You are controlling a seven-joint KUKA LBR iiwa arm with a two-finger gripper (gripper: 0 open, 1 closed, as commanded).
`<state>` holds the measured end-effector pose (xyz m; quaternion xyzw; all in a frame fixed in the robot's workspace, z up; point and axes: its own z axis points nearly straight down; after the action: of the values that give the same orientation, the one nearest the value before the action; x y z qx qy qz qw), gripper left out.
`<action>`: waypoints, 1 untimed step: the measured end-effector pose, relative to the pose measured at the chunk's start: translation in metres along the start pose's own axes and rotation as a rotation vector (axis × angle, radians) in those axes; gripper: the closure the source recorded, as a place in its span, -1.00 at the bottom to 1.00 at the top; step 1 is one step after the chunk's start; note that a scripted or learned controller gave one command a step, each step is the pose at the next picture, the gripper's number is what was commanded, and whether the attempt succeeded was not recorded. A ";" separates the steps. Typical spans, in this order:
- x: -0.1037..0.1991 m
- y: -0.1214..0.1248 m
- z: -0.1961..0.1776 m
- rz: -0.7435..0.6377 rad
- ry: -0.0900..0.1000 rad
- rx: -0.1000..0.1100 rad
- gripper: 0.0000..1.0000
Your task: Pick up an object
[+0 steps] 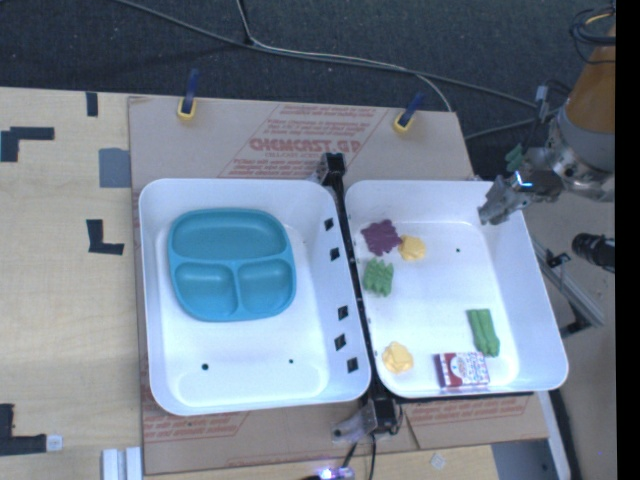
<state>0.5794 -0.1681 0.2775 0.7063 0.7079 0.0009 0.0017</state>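
inside left bin [160, 368], blue tray [232, 264]

Right bin [520, 268]: the centre floor lies open, with obstacles ringing it. The purple piece [380, 235], yellow piece [412, 248] and green leafy piece [378, 278] cluster near the divider wall [345, 268]. The green stick [483, 330], small red-and-white box [461, 370] and second yellow piece [397, 357] crowd the near edge. The end effector [497, 206] hangs over the far right rim. Left bin [160, 368]: the blue divided plate [232, 264] occupies the far half; the near strip is open.
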 end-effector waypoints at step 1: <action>0.054 -0.008 0.002 -0.003 0.002 0.005 1.00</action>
<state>0.5711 -0.1144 0.2750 0.7051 0.7091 -0.0002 -0.0011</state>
